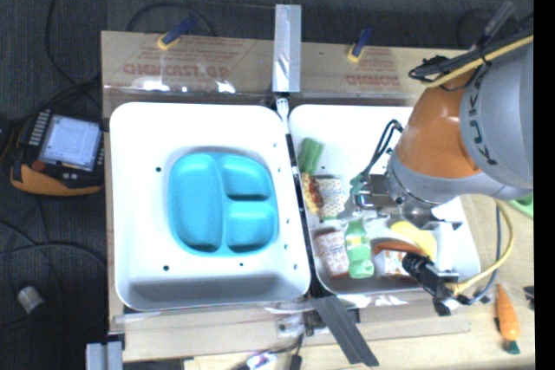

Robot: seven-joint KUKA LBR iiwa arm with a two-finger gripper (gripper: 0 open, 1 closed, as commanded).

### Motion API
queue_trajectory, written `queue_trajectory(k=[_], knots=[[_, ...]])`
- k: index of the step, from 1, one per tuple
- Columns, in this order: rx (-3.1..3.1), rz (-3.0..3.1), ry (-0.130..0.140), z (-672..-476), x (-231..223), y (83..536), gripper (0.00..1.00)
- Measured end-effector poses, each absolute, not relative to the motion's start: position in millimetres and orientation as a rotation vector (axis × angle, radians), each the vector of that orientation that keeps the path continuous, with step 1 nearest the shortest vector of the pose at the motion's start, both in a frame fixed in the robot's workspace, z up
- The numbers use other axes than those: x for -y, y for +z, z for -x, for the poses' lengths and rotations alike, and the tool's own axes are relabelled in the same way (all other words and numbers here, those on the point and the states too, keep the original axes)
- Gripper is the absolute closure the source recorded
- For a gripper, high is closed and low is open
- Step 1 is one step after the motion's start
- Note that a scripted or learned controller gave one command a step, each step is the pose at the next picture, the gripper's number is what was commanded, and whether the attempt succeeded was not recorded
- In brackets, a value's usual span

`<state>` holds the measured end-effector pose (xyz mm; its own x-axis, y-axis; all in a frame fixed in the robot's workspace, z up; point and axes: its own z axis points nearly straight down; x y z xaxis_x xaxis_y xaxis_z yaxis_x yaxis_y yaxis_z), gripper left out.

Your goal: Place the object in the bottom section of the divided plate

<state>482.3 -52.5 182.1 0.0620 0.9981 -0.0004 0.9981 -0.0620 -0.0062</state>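
Fingers: state cannot be told; the gripper (375,197) is hidden low under the orange-banded arm (451,134), over the right bin.

Left to right:
- Handheld device (61,147) with lit screen, on the floor left of the worktop (199,58).
- Left bin (139,212): blue divided plate (224,201), all sections bare.
- Right bin (342,130): green packet (310,153) near the top; printed snack packet (322,195) just below; green bottle (357,249) and yellow item (409,235) beside the gripper. Which one is the task's object cannot be told.
- Orange carrot-shaped toy (507,321), outside at far right.
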Motion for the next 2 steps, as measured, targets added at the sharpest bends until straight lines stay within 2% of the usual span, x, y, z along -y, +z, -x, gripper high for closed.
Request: queue_trajectory(k=[1, 2], knots=[[2.146, 2.288, 0.007, -491.1, 52, 182, 1.00], [2.156, 2.280, 0.006, -482.6, 76, 191, 1.00]])
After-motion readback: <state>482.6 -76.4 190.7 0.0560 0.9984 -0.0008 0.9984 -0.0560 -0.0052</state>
